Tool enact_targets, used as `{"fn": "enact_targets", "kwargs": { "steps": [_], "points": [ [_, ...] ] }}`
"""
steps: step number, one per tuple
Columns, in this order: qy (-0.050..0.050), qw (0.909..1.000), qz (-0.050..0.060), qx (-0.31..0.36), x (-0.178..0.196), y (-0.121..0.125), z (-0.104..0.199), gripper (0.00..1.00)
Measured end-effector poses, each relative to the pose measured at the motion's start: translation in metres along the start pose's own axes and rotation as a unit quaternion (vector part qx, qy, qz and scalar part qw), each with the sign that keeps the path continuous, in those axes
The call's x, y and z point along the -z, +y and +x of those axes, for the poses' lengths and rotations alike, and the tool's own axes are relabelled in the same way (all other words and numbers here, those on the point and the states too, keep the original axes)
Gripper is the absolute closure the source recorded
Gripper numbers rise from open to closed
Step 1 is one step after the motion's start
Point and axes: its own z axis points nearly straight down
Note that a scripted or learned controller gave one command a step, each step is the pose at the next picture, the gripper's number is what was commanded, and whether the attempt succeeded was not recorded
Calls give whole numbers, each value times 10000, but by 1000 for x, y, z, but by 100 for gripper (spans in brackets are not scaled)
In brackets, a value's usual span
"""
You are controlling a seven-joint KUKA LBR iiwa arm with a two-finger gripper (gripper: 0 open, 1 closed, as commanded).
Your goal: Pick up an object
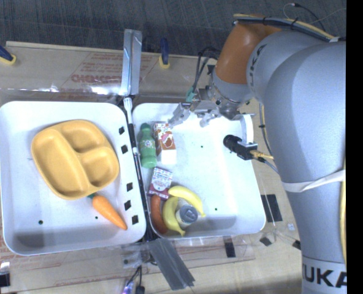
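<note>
I hover my gripper (192, 110), fingers spread and holding nothing, over the right bin (230, 182) near its far wall, approaching the small carton (165, 141) just below-left (my likeliest pick), so next I descend.

The light is even and fairly bright, falling from above, and the two white bins come out close to overexposed. The left bin (16, 164) is palest across its floor, with a soft grey shadow pooled along its near wall. The yellow plate (75, 158) inside it carries a mild sheen on its raised dividers and throws a thin shadow on its near side. To the right of that bin, the arm (304, 109) shows broad, soft highlights on its grey shell. Beyond the bin's far wall, clear plastic sheeting (95, 75) gives faint glare. Focus is slightly soft throughout, and small labels are unreadable.
</note>
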Motion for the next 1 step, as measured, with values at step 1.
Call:
{"fn": "enact_targets", "kwargs": {
  "steps": [1],
  "points": [
    [-2,9991,-31,-427,-54,-10,43,0]
  ]
}}
